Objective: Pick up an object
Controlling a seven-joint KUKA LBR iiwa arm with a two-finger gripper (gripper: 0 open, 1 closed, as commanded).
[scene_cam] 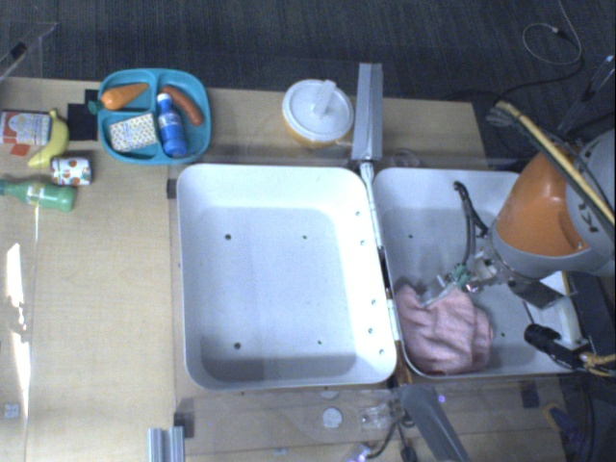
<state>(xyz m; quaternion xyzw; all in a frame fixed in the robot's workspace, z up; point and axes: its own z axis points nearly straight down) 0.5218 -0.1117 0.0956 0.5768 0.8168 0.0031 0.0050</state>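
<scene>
two white bins (279, 268) sit on the worktop (96, 306); one pink cloth (445, 330), soft and crumpled, lies in the right bin (423, 219) directly below the end effector (454, 282), which touches its upper edge. the end effector's state cannot be told.

The soft crumpled cloth (445, 331) is pale pink. Both shallow plastic bins, left (202, 354) and right (423, 195), are white with small dark dots on their floors. The wooden tabletop (96, 287) is light tan. The divided plastic tray (195, 104) is turquoise. The round lidded cup (319, 111) is white over yellow. The arm's band (539, 210) is orange.
</scene>
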